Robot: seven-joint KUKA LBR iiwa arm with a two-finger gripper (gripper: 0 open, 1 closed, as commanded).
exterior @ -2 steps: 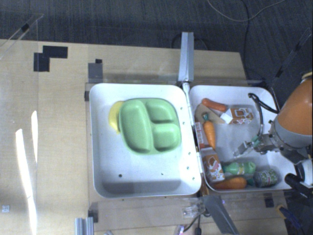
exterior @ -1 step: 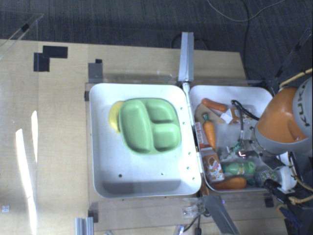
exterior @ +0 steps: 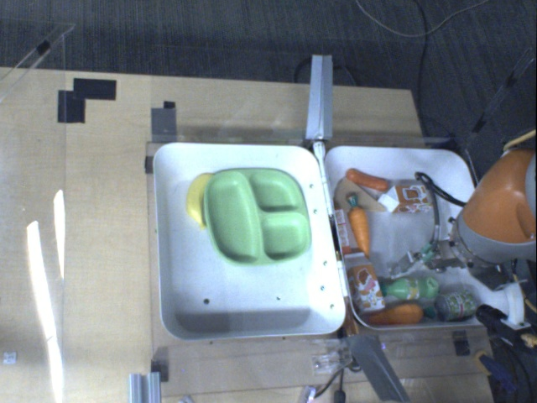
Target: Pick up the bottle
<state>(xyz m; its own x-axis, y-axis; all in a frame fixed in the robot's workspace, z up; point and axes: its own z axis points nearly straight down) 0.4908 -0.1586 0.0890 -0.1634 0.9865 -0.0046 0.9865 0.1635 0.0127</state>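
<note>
Gripper [exterior: 426,257] of the grey arm [exterior: 503,204] is hanging low inside the right bin [exterior: 453,162], its metal fingers pointing toward the bin's floor with nothing visibly caught between them; whether those fingers are spread or pressed together I cannot tell from this slant.

Well to the gripper's left, the left bin [exterior: 243,305] is lying alongside, carrying a green divided tray [exterior: 256,212] that is covering most of a yellow item [exterior: 196,200] at its far edge.

Just below the gripper, the green bottle [exterior: 411,290] is lying on its side near the right bin's front wall, close to the fingertips but apart from them. A round green-patterned item [exterior: 455,305] is resting to the bottle's right, and an orange piece [exterior: 394,315] is lying just in front of the bottle. To the gripper's left, a small printed packet [exterior: 366,285] is sitting beside the bottle's end, and a carrot [exterior: 359,227] is lying lengthwise further up. Above the gripper, a white carton [exterior: 406,197] and a reddish sausage-like item [exterior: 367,179] are resting near the back wall.
</note>
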